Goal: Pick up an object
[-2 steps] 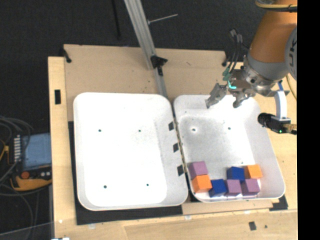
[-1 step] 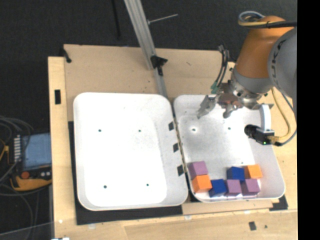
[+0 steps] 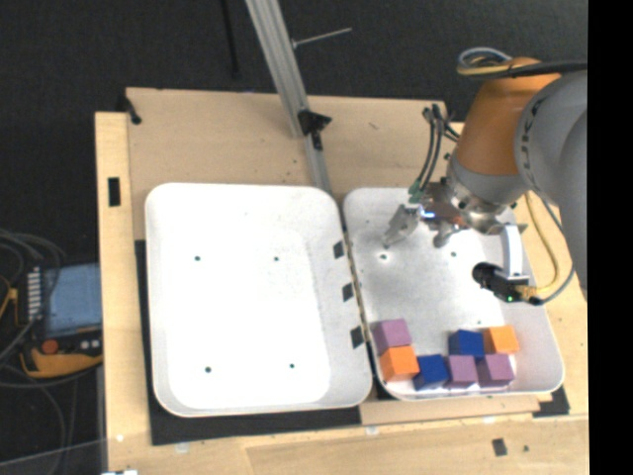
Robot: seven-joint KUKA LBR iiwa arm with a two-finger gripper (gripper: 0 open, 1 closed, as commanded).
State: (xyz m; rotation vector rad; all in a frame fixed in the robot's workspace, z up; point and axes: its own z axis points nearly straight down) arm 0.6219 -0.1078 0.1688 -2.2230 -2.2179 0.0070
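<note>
While the arm [image 3: 514, 127] reached in from the right of the frame, the hand [image 3: 423, 226] hung over the upper part of the right bin [image 3: 435, 285], fingers spread apart, nothing between them, not touching any block. Blocks sat clustered along that bin's lower edge: purple block [image 3: 392, 332] above an orange block [image 3: 400, 362], then blue [image 3: 431, 371], purple, blue and orange ones further right. Left bin [image 3: 242, 295] lay beside it on the worktop [image 3: 208, 137].

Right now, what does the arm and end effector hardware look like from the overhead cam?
The arm is grey with an orange band above the wrist. Thin cables, one green, run down its side to the metallic end effector, which has two slim fingers. A white bracket with a black fitting sits beside it.
</note>
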